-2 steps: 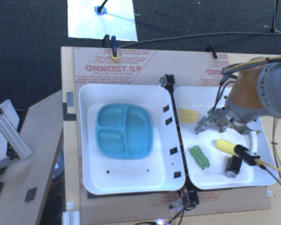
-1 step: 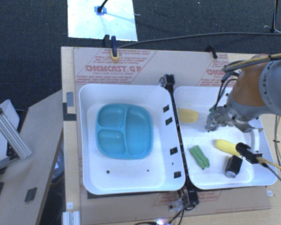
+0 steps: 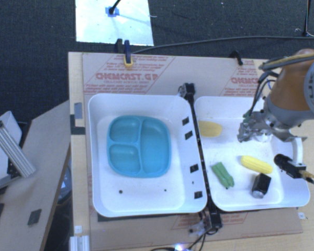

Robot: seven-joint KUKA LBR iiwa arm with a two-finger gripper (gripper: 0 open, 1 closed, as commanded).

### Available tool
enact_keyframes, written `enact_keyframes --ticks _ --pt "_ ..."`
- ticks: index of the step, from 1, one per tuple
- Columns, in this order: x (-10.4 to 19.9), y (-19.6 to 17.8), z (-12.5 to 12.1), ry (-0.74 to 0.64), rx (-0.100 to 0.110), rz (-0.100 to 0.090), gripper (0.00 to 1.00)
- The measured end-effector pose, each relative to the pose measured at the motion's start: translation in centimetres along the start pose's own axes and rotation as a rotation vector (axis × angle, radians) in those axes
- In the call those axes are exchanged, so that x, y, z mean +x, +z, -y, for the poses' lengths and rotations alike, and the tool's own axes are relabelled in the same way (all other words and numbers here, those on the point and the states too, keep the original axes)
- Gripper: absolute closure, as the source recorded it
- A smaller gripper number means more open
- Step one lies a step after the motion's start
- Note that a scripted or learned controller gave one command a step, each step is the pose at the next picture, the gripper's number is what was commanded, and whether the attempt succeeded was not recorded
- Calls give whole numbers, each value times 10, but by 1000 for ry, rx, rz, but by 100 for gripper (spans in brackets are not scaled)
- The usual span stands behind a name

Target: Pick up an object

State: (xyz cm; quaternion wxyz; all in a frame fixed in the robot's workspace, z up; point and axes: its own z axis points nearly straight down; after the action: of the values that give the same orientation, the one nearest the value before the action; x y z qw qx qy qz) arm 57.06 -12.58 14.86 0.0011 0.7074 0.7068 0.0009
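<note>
Dark carpet surrounds the pale wooden bench I am watching from above; on it lie two shallow white plastic bins side by side, joined along a black strip. From my seat, the left bin carries a light blue plastic plate with three compartments, roughly at its centre; the right bin carries four small things. Near its upper left edge sits a pale yellow rounded toy; lower down, a green toy pea pod lies at a slant; to its right is a yellow toy corn cob, and just below that, a small black cylinder with a pale end. I see the grey arm with its orange band reaching in from the right; its gripper hangs over the upper middle of the right bin, between the pale yellow toy and the corn cob, touching neither; I cannot tell how its fingers stand, and I see nothing held.
</note>
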Motion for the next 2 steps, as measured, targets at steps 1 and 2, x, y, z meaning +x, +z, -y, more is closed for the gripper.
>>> enact_keyframes --ticks 1,2 --pt "-8 -61 2 -1 -3 1 100" --pt "-8 -62 1 -2 1 0 100"
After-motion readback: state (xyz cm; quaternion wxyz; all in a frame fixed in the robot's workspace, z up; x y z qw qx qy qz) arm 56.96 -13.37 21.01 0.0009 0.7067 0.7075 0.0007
